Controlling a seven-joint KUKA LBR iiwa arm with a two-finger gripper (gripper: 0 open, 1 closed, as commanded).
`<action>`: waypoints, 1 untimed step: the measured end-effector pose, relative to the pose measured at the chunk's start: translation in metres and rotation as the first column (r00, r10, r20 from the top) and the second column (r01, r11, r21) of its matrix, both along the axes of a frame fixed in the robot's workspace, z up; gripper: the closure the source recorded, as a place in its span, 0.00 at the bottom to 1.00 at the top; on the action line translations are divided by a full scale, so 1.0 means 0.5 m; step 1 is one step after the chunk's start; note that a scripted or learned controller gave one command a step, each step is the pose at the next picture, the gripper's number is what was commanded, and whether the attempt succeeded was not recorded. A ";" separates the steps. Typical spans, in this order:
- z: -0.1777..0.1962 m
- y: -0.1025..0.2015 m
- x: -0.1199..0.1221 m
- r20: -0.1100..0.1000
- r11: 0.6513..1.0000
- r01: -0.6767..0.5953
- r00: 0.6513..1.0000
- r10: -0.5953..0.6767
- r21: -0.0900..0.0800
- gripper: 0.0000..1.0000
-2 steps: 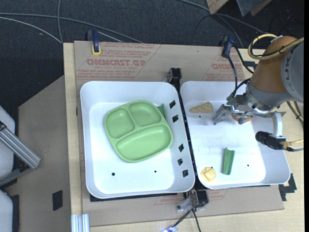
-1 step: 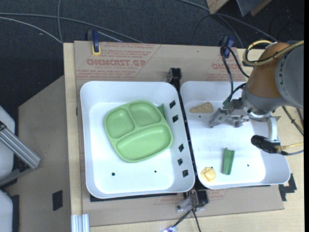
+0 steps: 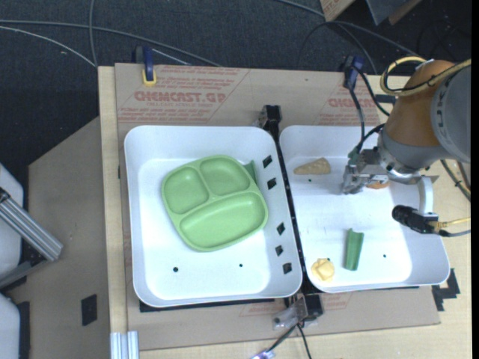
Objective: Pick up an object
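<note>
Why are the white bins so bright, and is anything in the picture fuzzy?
In the camera view, light from above makes the left bin and right bin glow nearly pure white, with soft shadows along their walls. The green plate and green block look fairly sharp. The gripper is a bit blurry, and the floor behind is dark.

Grey arm (image 3: 456, 111) w/ orange band, metal-grey pincer (image 3: 358, 179) (yellow and black cables run alongside).
</note>
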State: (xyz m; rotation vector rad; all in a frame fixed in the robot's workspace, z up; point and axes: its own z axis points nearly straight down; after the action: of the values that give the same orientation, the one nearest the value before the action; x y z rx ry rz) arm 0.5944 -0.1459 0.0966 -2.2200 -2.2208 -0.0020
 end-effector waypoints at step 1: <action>0.127 -0.011 0.006 0.007 1.000 0.000 1.000 0.000 -0.004 1.00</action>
State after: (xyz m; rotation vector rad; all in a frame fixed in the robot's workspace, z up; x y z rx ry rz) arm 0.5975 -0.1514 0.1601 -2.2252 -2.2267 -0.0058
